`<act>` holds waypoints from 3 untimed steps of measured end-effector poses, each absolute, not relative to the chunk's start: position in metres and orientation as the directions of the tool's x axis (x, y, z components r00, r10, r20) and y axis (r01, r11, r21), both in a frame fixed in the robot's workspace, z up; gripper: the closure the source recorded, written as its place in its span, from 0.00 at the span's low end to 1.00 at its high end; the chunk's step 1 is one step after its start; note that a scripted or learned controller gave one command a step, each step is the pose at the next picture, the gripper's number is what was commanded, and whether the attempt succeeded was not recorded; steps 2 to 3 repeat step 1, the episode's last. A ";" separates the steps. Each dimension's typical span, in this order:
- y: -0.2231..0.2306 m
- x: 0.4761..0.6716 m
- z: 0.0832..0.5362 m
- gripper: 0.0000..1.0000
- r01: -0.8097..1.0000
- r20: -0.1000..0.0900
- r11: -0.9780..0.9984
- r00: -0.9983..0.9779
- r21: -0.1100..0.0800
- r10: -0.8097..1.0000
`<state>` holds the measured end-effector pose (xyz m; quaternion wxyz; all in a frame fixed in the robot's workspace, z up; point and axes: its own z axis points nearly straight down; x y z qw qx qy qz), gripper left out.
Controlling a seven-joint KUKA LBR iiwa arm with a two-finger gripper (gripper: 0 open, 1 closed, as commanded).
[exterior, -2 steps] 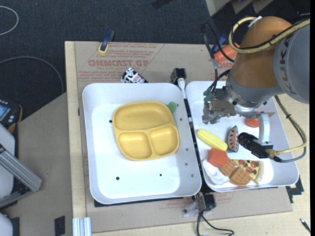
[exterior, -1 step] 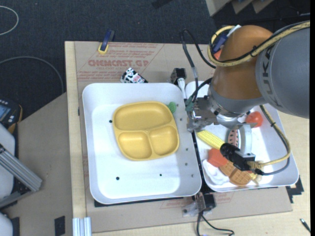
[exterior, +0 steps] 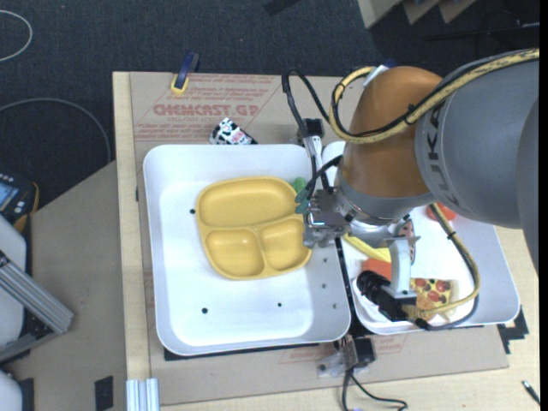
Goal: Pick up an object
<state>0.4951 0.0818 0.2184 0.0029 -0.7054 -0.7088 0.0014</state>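
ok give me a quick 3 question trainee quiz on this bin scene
1. True or false: the yellow divided tray lies in the left bin.
2. Which bin holds the pizza slice toy? A left, B right.
3. How many compartments does the yellow divided tray have?

Key: 1 true. 2 B, the right bin. 3 three. The gripper sits at the tray's right edge, near a small green item.
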 end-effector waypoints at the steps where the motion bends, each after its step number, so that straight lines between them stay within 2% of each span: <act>1: 0.088 0.494 0.214 1.00 1.000 0.001 0.001 -0.001 -0.006 1.000; 3: 0.088 0.494 0.214 1.00 1.000 0.001 0.001 -0.001 -0.006 1.000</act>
